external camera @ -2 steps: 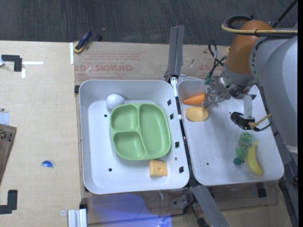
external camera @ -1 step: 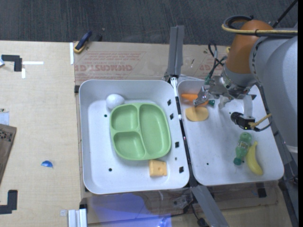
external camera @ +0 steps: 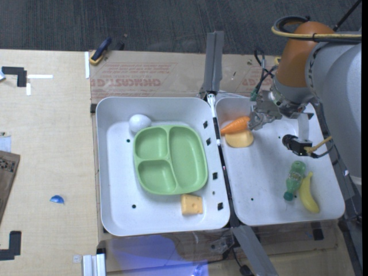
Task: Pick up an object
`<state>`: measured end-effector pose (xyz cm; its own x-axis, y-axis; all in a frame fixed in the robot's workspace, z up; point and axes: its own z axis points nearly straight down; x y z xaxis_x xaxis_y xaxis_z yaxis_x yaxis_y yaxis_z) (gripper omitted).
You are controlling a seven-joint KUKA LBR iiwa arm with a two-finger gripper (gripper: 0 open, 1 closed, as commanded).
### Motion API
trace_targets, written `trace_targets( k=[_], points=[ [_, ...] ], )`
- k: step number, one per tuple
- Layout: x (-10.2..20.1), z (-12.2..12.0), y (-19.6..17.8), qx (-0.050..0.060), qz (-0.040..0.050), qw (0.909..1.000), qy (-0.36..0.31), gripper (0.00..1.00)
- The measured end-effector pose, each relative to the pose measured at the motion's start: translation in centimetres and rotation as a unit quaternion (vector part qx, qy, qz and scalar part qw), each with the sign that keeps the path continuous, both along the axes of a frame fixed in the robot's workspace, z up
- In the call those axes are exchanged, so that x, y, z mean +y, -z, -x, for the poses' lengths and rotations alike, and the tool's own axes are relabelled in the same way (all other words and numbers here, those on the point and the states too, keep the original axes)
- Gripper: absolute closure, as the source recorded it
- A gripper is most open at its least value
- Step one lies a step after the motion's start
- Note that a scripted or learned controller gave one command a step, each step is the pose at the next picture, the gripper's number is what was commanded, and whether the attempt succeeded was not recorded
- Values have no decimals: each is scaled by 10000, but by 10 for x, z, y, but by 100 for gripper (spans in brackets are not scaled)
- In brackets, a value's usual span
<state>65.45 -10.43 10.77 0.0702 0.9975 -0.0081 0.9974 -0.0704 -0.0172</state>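
My gripper (external camera: 256,121) is low over the back left corner of the right bin (external camera: 270,211). Its tip meets the thick end of an orange carrot (external camera: 234,125), which points left toward the wall between the bins. A pale yellow rounded thing (external camera: 240,140) lies just under the carrot, touching it. Whether the carrot is gripped is hidden by the wrist. Further front right in the same bin, a small green bottle (external camera: 294,180) and a banana (external camera: 309,194) lie side by side.
The left bin (external camera: 109,171) holds a green divided plate (external camera: 171,158), a white ball (external camera: 140,121) at its back left and a yellow block (external camera: 192,204) at the front. The middle of the right bin is bare white floor.
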Motion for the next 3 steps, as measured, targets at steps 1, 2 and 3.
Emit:
trace_targets(
  k=[1, 2, 3],
  points=[
    [-2, 1, 0, 10, 5, 10000, 19, 0],
    [-22, 35, -36, -83, -32, 9989, -466, 0],
    [5, 99, -44, -77, -40, 9957, -923, 0]
  ],
)
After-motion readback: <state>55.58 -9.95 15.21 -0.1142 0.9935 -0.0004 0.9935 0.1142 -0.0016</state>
